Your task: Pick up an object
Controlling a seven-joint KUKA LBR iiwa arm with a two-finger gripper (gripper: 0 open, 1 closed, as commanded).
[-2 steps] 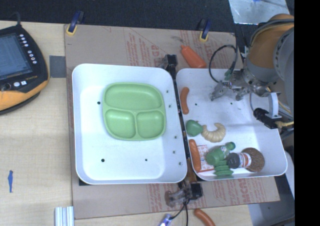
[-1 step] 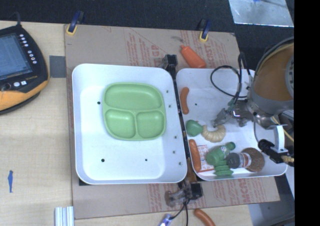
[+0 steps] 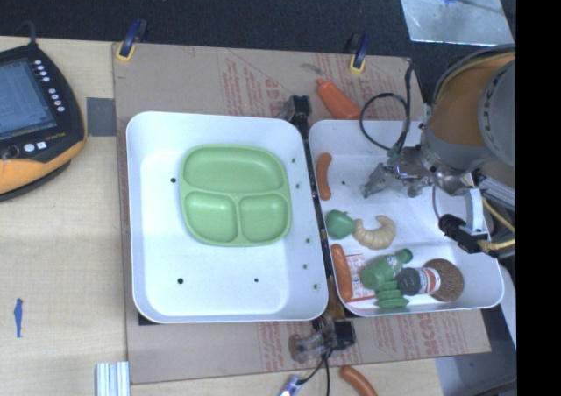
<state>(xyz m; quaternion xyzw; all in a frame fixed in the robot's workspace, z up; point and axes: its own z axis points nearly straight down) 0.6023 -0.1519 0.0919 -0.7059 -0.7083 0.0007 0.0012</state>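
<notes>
One beige plastic croissant (image 3: pixel 375 229) lies in the right white bin (image 3: pixel 346 136) below the empty, spread-fingered end effector (image 3: pixel 383 185); two sausages (image 3: pixel 323 174) lie left.

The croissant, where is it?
The croissant lies in the right bin, about the middle, just right of a green pepper and above a small bottle.

Divided plate (image 3: pixel 235 194) in left bin (image 3: pixel 149 210), croissant (image 3: pixel 375 230) & bottle (image 3: pixel 419 281) in right bin (image 3: pixel 351 136)
</notes>
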